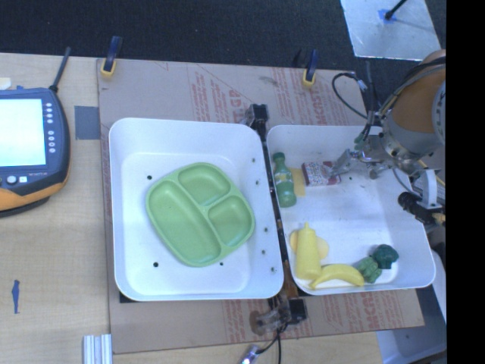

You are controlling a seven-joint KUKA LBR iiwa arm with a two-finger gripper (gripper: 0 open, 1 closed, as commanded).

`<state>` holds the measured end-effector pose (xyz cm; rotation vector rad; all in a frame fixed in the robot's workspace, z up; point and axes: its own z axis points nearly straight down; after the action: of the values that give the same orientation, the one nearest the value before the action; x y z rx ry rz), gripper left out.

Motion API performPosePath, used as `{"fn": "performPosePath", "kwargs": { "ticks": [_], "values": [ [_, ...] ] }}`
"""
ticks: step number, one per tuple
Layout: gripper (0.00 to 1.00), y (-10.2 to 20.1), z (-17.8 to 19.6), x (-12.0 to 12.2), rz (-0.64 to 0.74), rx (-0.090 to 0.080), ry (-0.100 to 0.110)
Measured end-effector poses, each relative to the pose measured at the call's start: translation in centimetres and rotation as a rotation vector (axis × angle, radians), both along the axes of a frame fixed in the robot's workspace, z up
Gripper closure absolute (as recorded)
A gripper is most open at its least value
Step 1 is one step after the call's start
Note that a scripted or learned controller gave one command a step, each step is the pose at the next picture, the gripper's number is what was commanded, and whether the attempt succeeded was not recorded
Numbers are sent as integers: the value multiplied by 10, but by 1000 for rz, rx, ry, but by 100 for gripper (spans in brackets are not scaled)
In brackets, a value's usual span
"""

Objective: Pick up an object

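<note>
My pincer (342, 165) hangs low in the right bin (409, 283), toward its far wall. I cannot tell how it stands, or whether it has the red-and-white packet (317, 174) right at its tip. So I judge the pick not yet done. The other 4 choices (green bottle (284, 182), yellow bottle (307, 250), banana (339, 276), broccoli (378, 262)) lie loose in this bin.

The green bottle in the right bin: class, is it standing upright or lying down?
Lying down: the green bottle rests lengthwise against the right bin's left wall.
</note>
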<state>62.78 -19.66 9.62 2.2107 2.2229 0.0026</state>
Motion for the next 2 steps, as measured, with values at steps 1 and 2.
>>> {"fn": "performPosePath", "kwargs": {
  "ticks": [1, 2],
  "values": [
    [0, 75, 0, 31, 2, 1, 0],
    [0, 60, -4, -48, -1, 1, 8]
  ]
}}
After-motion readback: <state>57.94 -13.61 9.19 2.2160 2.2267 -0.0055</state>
